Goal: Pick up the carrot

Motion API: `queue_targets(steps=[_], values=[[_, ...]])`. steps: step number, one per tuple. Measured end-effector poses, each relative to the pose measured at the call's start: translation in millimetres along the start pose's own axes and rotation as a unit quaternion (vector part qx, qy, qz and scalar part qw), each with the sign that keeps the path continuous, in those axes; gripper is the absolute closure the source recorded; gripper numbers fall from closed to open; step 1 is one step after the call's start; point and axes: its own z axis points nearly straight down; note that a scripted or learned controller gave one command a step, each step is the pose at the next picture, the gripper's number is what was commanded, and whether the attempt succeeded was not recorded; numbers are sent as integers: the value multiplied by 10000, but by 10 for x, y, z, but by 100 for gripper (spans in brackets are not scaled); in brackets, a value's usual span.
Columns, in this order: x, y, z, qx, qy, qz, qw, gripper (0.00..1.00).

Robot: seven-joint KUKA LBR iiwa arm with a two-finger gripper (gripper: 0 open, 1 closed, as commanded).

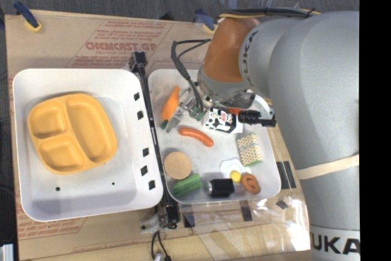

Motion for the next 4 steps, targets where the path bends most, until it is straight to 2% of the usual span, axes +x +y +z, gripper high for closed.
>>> queue_targets(steps=[1,2,3,4], values=[[-136,-29,-7,1,2,2043,9789,0],[-242,121,-8,-4,18,3118,9501,0],[-617,-125,-703,-68,-13,3680,9298,0],[-487,-8,-31,-15,-17,3693,9293,0]])
